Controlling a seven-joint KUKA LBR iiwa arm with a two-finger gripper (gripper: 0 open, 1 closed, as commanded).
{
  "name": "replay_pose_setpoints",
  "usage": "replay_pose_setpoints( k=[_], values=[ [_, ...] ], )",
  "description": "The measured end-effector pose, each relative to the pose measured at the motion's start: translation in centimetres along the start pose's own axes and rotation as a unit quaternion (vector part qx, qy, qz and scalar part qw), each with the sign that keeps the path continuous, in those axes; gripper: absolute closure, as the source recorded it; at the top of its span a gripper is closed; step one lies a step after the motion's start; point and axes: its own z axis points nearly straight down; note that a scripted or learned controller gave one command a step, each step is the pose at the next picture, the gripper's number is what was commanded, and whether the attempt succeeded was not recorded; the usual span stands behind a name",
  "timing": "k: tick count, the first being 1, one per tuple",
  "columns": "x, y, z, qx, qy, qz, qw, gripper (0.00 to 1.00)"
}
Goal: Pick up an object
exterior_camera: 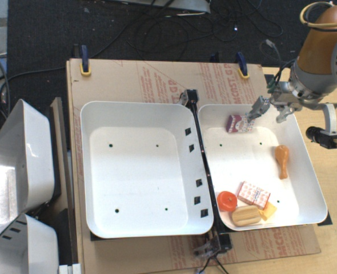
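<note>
My gripper [269, 114] hangs over the far right corner of the right bin [305, 153], its fingers spread open with nothing between them. The left fingertip [252, 116] sits right at the edge of a small maroon and white packet [236, 124] lying near the bin's far wall. An orange drumstick [281, 160] lies at mid right. Near the front are a red tomato [227, 200], a pink and white box [253, 193], a tan bun [246, 215] and a yellow wedge [269, 211].
The left bin [91, 153] stands beside the right one, with a black clip-lined divider [198, 153] between them. Both rest on a cardboard sheet [157, 79] held by clamps. White tubs [17, 158] stand off the bench at the left.
</note>
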Motion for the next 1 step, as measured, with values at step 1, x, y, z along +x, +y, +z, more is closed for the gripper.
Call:
replay_pose_setpoints(
  k=[1],
  values=[
    [3.09,0.87,11.39,0.003,0.001,-0.002,1.0,0.0]
  ],
)
